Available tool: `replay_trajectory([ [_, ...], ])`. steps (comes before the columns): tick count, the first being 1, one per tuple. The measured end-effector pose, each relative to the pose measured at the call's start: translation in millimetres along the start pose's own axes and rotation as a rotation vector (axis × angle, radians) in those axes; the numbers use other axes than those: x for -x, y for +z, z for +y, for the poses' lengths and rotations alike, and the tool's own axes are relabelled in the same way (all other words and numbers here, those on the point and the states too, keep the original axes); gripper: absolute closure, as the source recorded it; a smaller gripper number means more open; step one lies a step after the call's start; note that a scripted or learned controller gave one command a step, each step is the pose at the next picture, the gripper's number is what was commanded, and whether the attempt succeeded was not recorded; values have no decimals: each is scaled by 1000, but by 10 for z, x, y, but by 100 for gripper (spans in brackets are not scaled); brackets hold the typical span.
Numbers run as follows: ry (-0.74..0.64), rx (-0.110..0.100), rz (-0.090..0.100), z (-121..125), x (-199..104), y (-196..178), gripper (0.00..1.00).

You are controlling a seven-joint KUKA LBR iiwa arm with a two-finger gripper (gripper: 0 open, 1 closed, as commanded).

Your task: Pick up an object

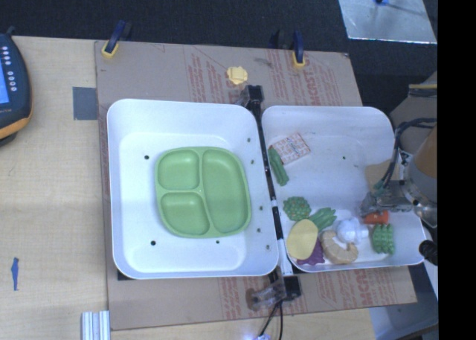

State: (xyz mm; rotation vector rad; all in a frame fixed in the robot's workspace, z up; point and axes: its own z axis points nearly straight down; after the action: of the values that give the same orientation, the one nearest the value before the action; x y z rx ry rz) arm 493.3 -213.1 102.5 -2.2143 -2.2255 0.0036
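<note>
We're at the reach-in step, we'd guess: the gripper (pixel 383 201) hovers at the right bin's (pixel 335 119) right wall, just above an orange piece (pixel 376 218); can't tell its jaw state. Next it needs a clean drop without clipping that wall. The toys crowd the bin's near edge; the far half gives room.

Desk (pixel 52 204): carries a cardboard sheet (pixel 193 71) under two bins set side by side.
Left bin (pixel 134 123): holds a divided plate (pixel 202 192) near its middle.
Right bin (pixel 335 126): a card (pixel 291 148) lies in its far left corner, a long pod (pixel 277 166) just beside it along the left wall.
Near edge of right bin: toy foods (pixel 327 234) clustered together, touching.
End effector (pixel 381 201): at the right bin's right side, above the cluster.
Handheld controller (pixel 11 85): at the desk's left edge.
</note>
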Motion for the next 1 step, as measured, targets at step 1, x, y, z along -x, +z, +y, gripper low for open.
replay_trajectory([
  [1,-8,9,2,577,-650,-579,100],
])
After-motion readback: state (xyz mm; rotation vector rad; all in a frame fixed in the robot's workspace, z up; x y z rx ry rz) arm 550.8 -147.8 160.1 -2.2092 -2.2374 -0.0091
